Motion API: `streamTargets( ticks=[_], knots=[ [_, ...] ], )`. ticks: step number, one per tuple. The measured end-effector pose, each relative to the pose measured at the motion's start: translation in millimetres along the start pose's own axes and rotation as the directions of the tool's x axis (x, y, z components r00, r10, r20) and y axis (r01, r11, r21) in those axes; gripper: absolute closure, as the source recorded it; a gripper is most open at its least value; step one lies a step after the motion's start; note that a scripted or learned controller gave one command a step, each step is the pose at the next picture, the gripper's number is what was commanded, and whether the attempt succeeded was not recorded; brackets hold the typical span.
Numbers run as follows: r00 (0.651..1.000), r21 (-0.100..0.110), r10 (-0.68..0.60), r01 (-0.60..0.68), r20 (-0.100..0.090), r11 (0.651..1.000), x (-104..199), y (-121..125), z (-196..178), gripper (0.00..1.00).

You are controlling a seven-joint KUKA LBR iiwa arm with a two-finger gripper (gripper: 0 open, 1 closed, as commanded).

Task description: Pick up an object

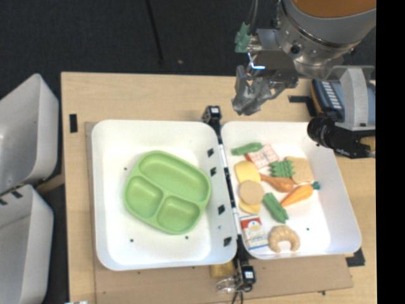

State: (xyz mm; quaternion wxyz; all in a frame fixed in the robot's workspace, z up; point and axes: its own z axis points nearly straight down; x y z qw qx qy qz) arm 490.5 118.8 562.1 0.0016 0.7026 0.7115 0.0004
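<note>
Where wooden bench (145, 94) sits, dark floor (95, 24)

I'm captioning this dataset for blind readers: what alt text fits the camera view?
A robot gripper hovers above the far edge of the right bin of toy food, including a croissant and carrot. The left bin holds a green divided plate.

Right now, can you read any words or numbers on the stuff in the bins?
None can be read.
Carton: red and blue print, too blurred to read.
Packet: red and white pattern, too small to read.
Grey box beside the right bin: dark panel, markings too blurred to read.
</note>
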Motion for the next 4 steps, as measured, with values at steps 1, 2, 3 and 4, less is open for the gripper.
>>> streamTargets(
  ticks=[1, 2, 3, 4],
  knots=[
    [1.0, 0.0, -0.009, 0.009, 0.001, 1.0, 0, 1, -10, 1.0],
    [1.0, 0.006, 0.017, -0.017, 0.001, 1.0, -56, -2, 41, 1.0],
    [1.0, 0.018, 0.019, -0.019, 0.002, 1.0, -120, -4, 186, 1.0],
    [1.0, 0.006, 0.021, -0.021, 0.001, 1.0, -233, -5, 254, 1.0]
  ],
)
